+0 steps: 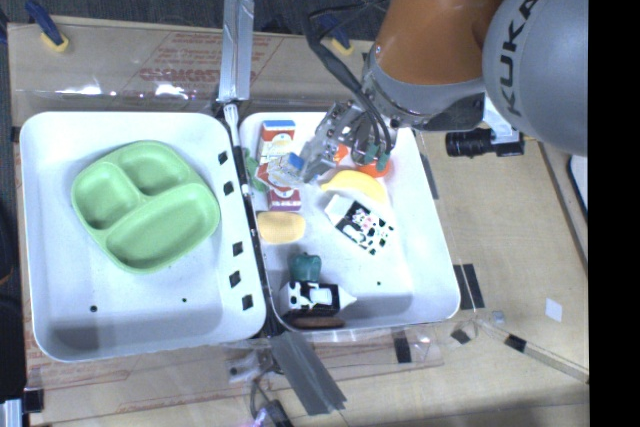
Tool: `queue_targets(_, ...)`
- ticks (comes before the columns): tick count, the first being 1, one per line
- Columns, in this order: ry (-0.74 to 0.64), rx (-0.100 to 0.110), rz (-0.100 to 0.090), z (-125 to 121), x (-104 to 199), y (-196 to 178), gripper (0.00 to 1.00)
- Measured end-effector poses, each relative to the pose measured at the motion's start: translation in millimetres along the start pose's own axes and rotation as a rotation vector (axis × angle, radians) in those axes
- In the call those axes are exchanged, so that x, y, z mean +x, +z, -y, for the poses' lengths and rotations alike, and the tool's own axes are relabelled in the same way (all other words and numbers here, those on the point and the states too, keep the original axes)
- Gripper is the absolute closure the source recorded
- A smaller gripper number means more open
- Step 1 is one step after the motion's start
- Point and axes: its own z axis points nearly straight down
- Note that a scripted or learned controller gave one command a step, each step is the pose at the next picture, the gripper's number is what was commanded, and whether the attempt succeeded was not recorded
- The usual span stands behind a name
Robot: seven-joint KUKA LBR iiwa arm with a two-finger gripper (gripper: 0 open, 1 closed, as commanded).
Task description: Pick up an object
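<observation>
- A green divided plate [145, 205] is lying in the middle of the left bin [40, 315], well apart from the arm's work.
- A red and white carton [277, 160] is standing against the left wall of the right bin [435, 290], with a pale yellow piece [281, 228] just below it and a black and white cow toy [312, 297] sitting near the bin's front edge.
- The gripper [335, 143] is hanging low over the right bin's back half, close to the carton and a yellow object [356, 183]; how wide it is set I cannot tell.
- A black-spotted white card [362, 225] is resting mid-bin, just in front of the yellow object.
- Judging from this, the reach-and-descend step is under way and nothing is being lifted yet; the next move is calling for settling on one item and closing around it alone, without nudging its neighbours.
</observation>
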Motion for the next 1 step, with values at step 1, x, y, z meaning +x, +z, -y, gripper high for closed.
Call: queue_targets(1, -0.028, 0.001, -0.003, -14.1, -59.3, 32.6, 1.00)
